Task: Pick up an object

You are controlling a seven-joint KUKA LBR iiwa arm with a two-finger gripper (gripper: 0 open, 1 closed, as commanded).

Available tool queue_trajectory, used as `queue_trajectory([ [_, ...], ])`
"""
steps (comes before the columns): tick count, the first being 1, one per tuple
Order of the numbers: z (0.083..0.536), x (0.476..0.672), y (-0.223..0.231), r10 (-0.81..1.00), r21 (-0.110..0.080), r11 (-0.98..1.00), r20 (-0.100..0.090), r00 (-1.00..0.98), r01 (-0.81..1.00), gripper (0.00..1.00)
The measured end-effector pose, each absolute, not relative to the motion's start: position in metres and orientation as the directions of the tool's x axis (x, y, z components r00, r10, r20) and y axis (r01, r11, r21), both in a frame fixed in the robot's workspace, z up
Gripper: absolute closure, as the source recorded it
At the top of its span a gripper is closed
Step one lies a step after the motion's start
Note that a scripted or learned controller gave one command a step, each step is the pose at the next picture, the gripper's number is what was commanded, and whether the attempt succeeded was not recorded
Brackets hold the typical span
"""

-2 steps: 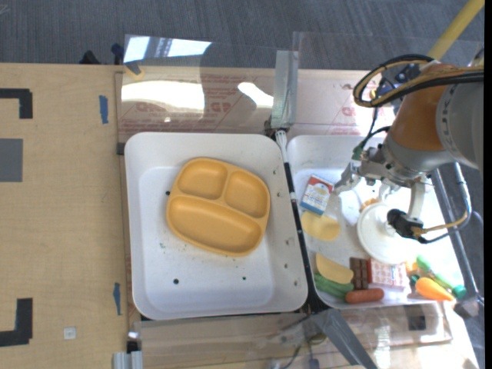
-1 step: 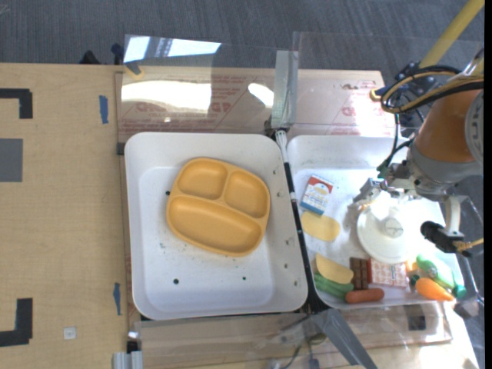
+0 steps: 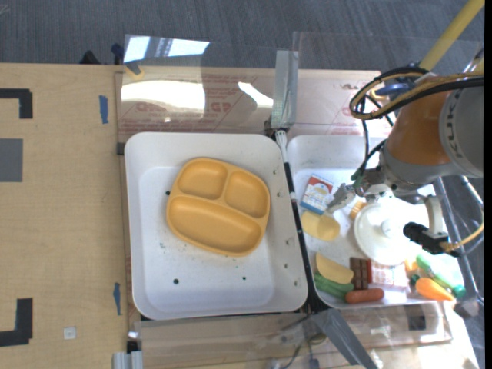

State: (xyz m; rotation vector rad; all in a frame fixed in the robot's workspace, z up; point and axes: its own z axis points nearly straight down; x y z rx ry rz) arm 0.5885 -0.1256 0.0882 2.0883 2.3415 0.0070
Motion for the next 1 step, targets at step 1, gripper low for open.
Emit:
queue_trajectory([
  [1, 0.1087, 0.6113, -0.1276, 1.0, 0.003, -0.012, 0.0, 0.012, 1.0, 0.0],
])
